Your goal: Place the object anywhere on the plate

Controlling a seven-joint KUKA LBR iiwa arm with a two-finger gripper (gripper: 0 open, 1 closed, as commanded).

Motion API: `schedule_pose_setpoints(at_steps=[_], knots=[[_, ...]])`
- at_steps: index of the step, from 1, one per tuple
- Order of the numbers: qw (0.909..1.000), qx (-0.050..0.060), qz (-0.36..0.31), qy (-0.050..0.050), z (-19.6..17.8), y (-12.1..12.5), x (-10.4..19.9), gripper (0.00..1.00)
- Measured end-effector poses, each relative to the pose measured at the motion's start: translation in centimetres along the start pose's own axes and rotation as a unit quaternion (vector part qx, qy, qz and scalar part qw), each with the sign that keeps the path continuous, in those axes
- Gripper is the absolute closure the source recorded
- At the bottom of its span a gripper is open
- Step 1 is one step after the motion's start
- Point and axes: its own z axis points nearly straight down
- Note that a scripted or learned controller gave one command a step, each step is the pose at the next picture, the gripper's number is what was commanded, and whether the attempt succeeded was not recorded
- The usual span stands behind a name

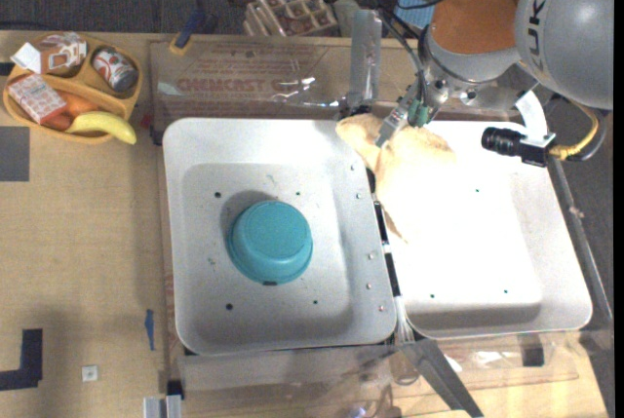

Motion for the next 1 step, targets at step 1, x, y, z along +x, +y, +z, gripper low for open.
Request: schedule_pose_setpoints(at_steps=[1], knots=[[0.9806,-0.002,-0.196,-0.002,-0.90,2.99,2.89,1.00]])
